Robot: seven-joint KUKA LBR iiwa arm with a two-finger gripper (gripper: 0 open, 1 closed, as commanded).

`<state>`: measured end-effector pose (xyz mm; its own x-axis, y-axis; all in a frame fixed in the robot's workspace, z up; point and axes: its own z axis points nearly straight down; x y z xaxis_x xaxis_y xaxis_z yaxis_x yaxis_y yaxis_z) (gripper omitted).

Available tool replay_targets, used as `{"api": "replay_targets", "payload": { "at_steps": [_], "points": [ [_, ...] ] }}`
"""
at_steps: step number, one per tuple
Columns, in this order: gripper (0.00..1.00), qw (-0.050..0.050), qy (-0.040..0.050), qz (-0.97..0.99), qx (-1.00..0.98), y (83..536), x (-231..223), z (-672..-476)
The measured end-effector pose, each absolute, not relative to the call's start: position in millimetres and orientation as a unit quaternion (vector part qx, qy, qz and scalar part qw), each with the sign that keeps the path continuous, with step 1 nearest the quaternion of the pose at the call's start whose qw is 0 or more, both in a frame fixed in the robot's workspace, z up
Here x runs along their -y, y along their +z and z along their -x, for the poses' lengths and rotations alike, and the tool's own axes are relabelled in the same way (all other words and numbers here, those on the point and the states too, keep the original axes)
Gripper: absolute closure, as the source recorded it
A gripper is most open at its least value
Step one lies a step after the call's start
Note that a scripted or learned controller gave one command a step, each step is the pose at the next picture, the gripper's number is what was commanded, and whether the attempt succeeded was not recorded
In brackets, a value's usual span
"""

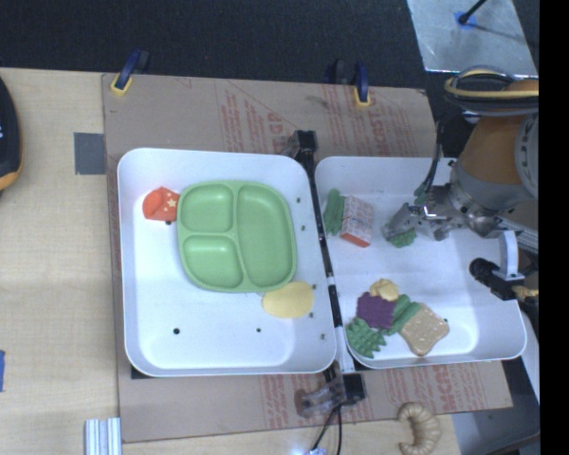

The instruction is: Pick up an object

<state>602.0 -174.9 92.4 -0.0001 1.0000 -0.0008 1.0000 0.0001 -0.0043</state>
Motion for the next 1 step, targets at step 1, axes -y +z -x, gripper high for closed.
{"api": "replay_targets", "payload": {
  "at_steps": [1],
  "points": [
    [1.0, 0.001, 0.0017, 0.705, 0.709, 103.5, 173.7, -603.0]
  ]
}}
